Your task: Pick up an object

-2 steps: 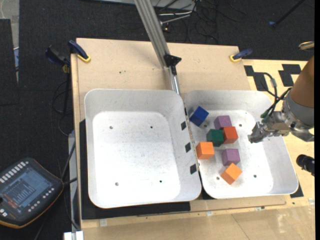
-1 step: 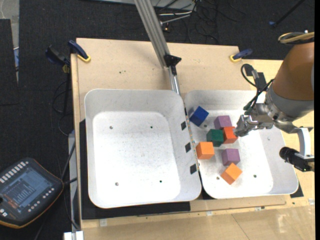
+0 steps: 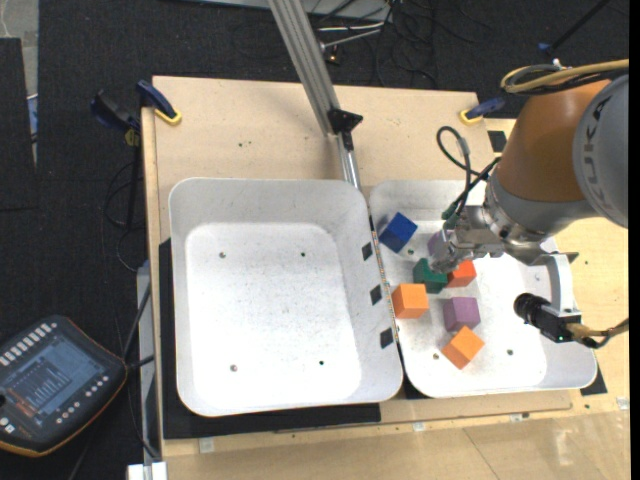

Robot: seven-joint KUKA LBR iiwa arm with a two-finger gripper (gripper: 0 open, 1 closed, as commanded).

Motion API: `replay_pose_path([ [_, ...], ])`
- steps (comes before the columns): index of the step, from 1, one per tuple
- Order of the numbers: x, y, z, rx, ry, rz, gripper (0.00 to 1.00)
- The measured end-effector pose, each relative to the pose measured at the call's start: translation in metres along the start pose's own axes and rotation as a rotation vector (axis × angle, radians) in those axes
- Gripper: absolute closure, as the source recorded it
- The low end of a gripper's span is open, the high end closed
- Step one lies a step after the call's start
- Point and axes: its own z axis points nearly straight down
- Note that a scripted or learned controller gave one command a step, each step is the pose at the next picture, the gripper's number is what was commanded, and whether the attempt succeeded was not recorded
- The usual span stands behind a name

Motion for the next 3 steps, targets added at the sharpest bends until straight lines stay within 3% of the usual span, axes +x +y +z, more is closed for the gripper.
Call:
replay_pose_path([
  [2, 0.091, 0.031, -0.004, -0.002, -0.001, 0.001, 1.00],
  [3, 0.150, 0.031, -0.010, -0.003, 0.000, 0.000, 1.00],
])
